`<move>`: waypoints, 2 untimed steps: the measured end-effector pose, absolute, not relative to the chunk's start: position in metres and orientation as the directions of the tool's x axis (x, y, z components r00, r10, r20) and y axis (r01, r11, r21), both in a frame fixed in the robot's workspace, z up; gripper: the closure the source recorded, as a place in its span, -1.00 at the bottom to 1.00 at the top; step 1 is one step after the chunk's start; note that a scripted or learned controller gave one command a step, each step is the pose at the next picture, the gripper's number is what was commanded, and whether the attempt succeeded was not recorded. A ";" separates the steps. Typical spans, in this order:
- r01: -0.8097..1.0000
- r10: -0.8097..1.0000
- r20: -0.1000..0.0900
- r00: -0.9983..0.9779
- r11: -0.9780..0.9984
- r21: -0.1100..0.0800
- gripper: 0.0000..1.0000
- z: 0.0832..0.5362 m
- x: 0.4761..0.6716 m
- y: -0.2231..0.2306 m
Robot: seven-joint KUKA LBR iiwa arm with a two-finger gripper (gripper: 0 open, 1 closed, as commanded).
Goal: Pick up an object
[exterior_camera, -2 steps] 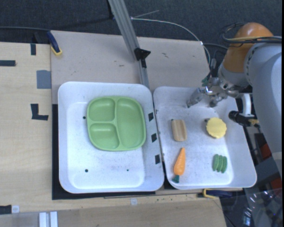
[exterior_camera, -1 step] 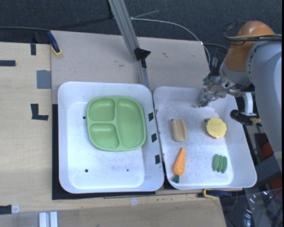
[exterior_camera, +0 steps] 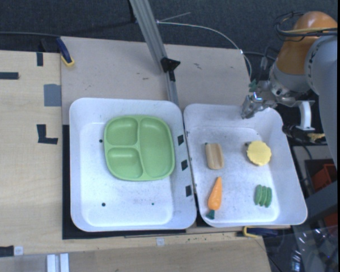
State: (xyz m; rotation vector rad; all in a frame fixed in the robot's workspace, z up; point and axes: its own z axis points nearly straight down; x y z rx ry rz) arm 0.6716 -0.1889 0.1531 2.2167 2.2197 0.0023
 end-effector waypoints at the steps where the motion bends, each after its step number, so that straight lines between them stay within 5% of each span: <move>1: 1.000 1.000 -0.001 -0.001 0.001 0.004 1.00 0.197 0.670 -0.189; 2: 1.000 1.000 -0.002 -0.002 0.002 0.007 1.00 0.259 0.674 -0.183</move>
